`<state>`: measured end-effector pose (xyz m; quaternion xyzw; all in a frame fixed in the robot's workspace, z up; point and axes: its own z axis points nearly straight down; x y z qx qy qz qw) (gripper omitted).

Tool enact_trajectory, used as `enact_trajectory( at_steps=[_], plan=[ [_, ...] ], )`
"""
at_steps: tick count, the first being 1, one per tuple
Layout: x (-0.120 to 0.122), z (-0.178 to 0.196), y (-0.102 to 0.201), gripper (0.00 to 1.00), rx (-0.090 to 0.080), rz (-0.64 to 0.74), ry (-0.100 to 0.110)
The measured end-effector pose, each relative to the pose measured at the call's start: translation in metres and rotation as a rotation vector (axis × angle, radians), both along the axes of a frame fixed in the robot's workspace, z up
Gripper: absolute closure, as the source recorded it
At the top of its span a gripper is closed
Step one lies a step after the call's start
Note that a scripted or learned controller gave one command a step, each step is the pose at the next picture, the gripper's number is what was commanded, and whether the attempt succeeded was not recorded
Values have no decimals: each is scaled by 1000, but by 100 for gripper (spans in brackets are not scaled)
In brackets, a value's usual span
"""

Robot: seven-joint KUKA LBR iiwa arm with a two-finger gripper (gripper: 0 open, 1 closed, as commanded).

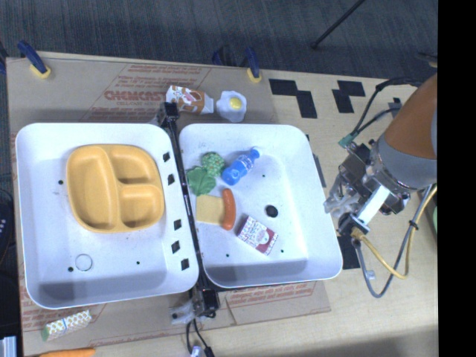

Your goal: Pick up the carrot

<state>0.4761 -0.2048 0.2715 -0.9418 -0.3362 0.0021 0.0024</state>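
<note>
The gripper (346, 208) hangs outside the right bin (316, 199), just off its right rim, over the bare bench (387, 326). It is a tangle of dark metal, cables and a white tag, and whether it is spread or closed cannot be made out; nothing shows in its grasp. The arm (413, 136) above it is cut off at the picture's right side.

The carrot (228, 208) lies in the right bin, left of centre: a short orange-red stick pointing toward the bin's near and far rims. Its left side touches a yellow wedge (209, 210), perhaps toy cheese. Toward the far rim sit a green leafy toy (199, 178), a knobbly green toy (212, 162) of uncertain kind and a blue bottle (239, 166). A red and white packet (256, 235) lies near the carrot, toward the near right corner; its print is unreadable.

The left bin (44, 274) holds a yellow divided plate (115, 186). At the bench's near left corner an orange object (67, 352) is cut by the picture's bottom edge, too little to identify.
</note>
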Motion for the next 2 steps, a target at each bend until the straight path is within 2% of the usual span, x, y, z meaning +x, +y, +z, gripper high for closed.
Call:
enact_trajectory(
  at_steps=[1, 2],
  plan=[
    [0, 15, -3, 100, -1, 45, -3],
    [0, 14, -2, 100, 1, 84, -1]
  ],
)
